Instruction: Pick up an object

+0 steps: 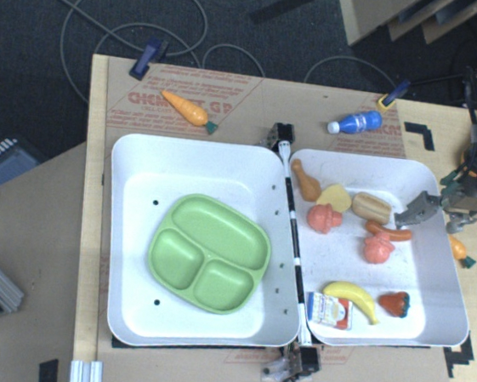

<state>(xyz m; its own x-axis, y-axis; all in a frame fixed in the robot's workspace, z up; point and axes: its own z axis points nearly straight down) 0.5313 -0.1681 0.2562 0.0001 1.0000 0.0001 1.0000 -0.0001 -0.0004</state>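
The left bin [124, 216] holds a green divided tray [208, 253]. In the right bin [446, 287] lie toy foods: a drumstick [307, 183], a banana [353, 298], a bread roll [371, 207] and a sausage [389, 232]. The gripper [416, 210] sits just beside the roll and the sausage; I cannot tell its fingers' state. It is better to choose one item and centre over it.

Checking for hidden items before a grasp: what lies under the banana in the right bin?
The banana overlaps the top of a small carton, which lies on the right bin floor. The carton's covered part is hidden.
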